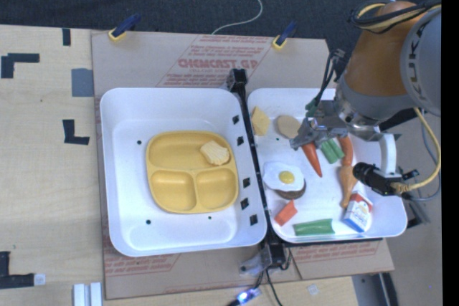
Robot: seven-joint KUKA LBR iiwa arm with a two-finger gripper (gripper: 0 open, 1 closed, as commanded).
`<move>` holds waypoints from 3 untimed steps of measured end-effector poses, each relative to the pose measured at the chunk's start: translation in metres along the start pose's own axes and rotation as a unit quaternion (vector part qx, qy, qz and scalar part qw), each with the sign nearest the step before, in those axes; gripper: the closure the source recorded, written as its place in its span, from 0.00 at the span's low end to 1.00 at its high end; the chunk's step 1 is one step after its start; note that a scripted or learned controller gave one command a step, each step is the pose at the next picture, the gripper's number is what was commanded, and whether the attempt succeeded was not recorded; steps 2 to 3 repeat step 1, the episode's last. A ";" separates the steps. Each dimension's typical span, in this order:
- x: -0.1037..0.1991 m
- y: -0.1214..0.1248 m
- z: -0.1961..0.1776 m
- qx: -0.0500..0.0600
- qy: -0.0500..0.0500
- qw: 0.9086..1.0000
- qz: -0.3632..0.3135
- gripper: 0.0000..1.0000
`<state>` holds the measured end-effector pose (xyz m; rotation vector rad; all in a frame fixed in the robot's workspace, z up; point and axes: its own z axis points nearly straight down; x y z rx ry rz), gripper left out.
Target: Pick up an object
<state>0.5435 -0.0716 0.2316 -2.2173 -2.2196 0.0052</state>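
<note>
Two shallow white bins are sitting side by side on a cardboard-covered bench. In the left bin (122,175), a yellow divided plate (192,172) is lying flat, carrying a pale piece of toy food (214,152) in its upper right compartment. The right bin (387,226) is holding a scatter of toy foods: a yellow cheese wedge (259,122) is resting near the dividing wall, a tan bread slice (288,127) is lying just beside it, and a fried egg on toast (285,179) is sitting below them, with a small red-orange piece (285,212) and a flat green bar (313,227) nearer the front rim. The gripper (313,137) is hanging over the middle of this bin, just right of the bread slice, its dark fingers (301,140) reaching down at the top end of an orange carrot (313,158), which is lying slanted directly beneath; whether they are spread or pressed together cannot be made out. A green block (330,150) is lying just beside the carrot, a second carrot (347,172) is lying to its right, and a small carton (358,213) is standing near the front right corner.
</note>
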 end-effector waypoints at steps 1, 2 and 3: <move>0.002 -0.004 0.016 0.002 0.000 1.000 0.000 1.00; 0.002 -0.004 0.016 0.002 0.000 1.000 0.000 1.00; 0.002 -0.004 0.016 0.002 0.000 1.000 0.000 1.00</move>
